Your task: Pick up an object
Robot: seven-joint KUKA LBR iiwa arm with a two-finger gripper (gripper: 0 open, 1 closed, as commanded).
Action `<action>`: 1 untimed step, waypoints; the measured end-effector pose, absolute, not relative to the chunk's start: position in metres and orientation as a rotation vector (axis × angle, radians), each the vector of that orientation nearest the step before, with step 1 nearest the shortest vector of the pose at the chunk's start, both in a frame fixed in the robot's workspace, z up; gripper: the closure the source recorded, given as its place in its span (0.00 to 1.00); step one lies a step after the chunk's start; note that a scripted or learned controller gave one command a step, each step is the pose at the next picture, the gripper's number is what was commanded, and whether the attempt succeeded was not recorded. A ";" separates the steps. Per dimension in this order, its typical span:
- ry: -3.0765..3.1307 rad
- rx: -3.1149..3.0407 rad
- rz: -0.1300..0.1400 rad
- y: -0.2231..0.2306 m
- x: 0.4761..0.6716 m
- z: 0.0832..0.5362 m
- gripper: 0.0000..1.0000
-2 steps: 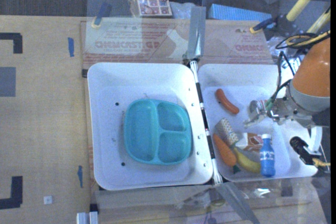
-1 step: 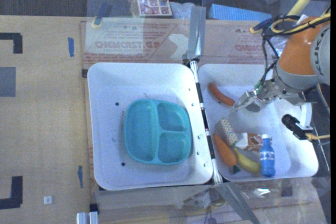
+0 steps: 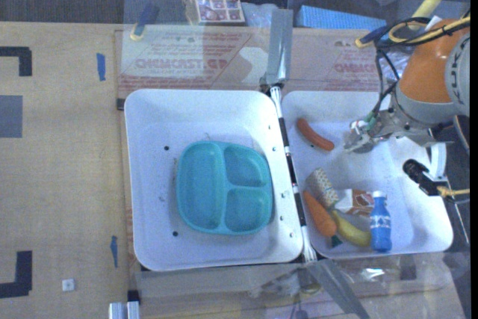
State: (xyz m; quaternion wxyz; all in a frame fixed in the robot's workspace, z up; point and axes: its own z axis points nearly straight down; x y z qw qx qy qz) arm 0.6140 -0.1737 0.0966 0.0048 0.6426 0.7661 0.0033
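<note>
My gripper point(image 3: 361, 140) hangs over the upper middle of the right bin point(image 3: 418, 239), below the orange-banded wrist. Nothing shows between its tips. A reddish sausage point(image 3: 315, 134) lies just left of it, a short gap away. Further toward the front of the same bin lie an orange carrot point(image 3: 320, 213), a yellow banana point(image 3: 352, 230), a blue bottle with a white cap point(image 3: 380, 222), a small patterned roll point(image 3: 325, 186) and a small white and brown carton point(image 3: 361, 200).
The left bin point(image 3: 149, 160) holds a teal divided plate point(image 3: 224, 188). A metal divider point(image 3: 284, 153) separates the two bins. Cardboard sheets and a small box point(image 3: 216, 2) lie behind the bins.
</note>
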 end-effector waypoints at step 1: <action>2.429 1.990 0.000 -0.082 0.623 0.209 1.00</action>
